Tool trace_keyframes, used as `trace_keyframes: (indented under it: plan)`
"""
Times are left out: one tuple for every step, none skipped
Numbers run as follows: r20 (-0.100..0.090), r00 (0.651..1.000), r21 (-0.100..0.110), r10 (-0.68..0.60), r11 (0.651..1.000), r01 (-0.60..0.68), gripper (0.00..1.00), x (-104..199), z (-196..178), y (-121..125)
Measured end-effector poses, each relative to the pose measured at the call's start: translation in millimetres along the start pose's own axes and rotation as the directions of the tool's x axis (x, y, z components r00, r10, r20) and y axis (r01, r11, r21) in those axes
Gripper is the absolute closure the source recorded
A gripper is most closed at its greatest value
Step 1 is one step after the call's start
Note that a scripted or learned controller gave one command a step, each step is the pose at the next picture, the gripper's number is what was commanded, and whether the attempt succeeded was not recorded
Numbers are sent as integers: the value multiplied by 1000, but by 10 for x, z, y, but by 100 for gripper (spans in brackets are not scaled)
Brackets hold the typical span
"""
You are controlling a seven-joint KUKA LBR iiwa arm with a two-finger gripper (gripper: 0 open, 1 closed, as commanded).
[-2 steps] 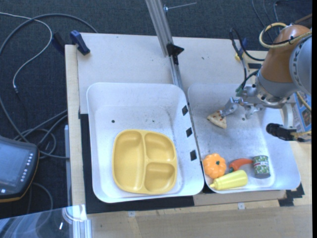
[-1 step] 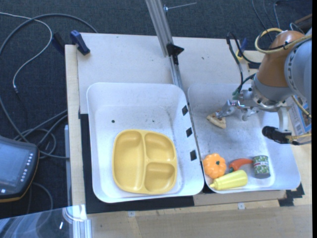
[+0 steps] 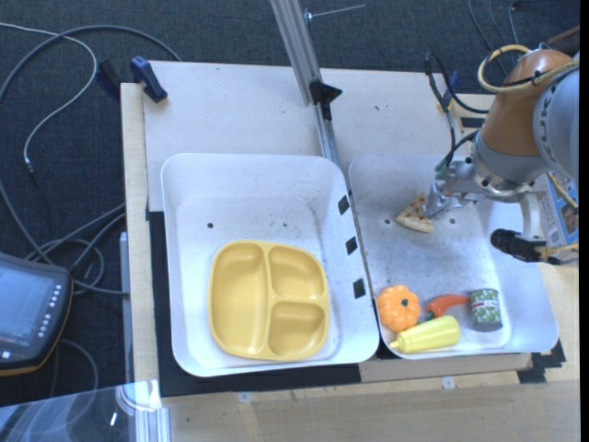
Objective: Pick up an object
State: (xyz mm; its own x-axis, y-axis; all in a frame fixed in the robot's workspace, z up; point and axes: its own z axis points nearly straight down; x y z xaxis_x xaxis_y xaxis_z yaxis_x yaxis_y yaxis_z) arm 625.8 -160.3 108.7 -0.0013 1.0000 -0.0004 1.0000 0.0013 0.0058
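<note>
In the right bin a pizza slice lies flat near the upper middle. My gripper is down right over the slice's upper right end, touching or nearly touching it. Along the right bin's front edge lie an orange pumpkin, a yellow corn cob, a red chilli and a small green can. The arm's grey body with its orange band comes in from the right above the bin.
The left bin holds a yellow divided plate in its front half. A metal pole slants up from between the bins. Cables lie on the dark floor at left, beside a tablet.
</note>
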Motion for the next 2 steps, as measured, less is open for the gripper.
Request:
trace_keyframes:
  plan:
    - [2, 1000, -2, 0, 1000, 0, 100, 11, -631, -36]
    - [1, 1000, -1, 0, 1000, 0, 100, 11, -1076, -31]
